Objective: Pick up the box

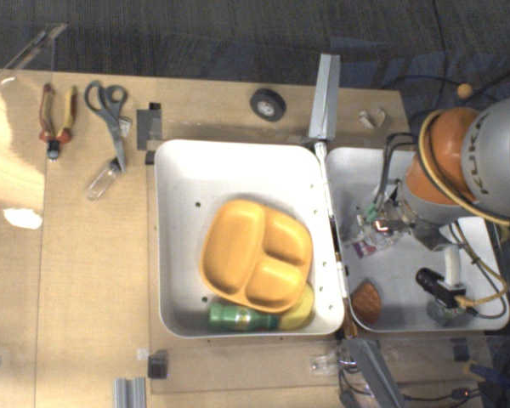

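Observation:
My gripper (pixel 379 222) is low over the left part of the right bin (pixel 408 164), reaching in from the right. Just below and left of it lies a small pale item with purple print (pixel 363 245), possibly the box; it is too small and too covered to be sure. Whether that item is touched or held by the gripper is hidden by the wrist. The grey arm with its orange band (pixel 446 155) covers the bin's right side.
A brown rounded object (pixel 367 300) lies at the right bin's front left corner. The left bin (pixel 178 228) holds a yellow divided plate (pixel 257 252), a green can (pixel 234 316) and a yellow fruit-like thing (pixel 300 311). Scissors (pixel 110 113), pliers (pixel 53 119) and a tape roll (pixel 268 104) lie on the bench.

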Controlling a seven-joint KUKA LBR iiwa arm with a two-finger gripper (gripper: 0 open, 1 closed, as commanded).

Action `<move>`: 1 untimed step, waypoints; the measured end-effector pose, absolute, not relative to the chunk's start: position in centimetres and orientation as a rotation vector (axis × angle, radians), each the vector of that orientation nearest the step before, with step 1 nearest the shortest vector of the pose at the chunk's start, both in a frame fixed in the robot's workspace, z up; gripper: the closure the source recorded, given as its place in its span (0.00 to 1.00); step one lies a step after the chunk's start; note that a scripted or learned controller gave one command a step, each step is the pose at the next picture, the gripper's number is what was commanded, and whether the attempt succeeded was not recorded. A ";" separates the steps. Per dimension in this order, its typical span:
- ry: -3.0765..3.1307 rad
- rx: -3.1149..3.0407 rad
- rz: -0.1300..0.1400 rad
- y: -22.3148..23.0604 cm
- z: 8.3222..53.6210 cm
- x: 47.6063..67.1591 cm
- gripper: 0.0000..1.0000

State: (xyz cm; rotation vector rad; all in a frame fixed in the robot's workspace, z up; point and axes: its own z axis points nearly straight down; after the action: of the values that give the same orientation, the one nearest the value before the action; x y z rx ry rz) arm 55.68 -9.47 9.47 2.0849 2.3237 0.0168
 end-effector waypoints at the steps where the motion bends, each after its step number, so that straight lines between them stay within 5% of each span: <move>1: 2.326 2.068 0.040 -9.0 10.9 56.3 1.00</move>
State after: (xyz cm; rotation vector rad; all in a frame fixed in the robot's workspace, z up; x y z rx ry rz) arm 56.30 -8.95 10.90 2.0681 2.3255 0.0397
